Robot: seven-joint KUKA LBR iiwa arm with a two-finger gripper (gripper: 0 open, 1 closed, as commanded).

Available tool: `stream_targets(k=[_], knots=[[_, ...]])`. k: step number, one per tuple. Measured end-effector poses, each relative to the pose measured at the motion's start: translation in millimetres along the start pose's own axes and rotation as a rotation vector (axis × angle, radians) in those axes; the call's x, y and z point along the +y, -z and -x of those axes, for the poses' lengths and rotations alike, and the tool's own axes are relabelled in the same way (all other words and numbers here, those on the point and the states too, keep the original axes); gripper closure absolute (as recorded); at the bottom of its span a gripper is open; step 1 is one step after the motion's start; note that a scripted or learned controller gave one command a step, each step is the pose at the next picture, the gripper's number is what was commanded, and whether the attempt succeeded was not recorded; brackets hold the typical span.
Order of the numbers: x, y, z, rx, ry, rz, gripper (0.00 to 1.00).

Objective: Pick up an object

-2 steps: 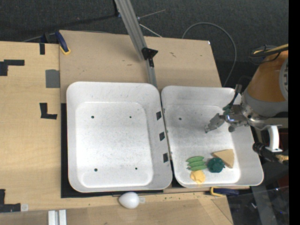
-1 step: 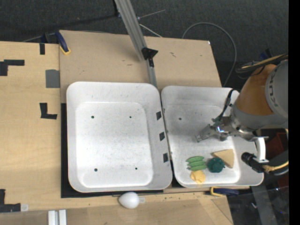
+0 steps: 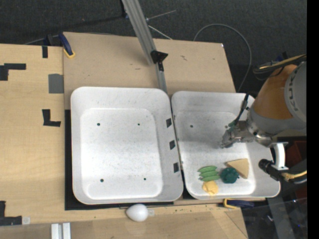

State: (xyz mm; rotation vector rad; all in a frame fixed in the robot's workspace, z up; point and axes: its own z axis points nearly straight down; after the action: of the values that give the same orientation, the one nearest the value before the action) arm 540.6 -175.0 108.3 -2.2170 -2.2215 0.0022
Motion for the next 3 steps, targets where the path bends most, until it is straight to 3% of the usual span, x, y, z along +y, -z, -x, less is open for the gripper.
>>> stream_targets(k=[3], knots=[[12.5, 173.1, -2.1, -0.003, 0.0, 0.008, 1.0]])
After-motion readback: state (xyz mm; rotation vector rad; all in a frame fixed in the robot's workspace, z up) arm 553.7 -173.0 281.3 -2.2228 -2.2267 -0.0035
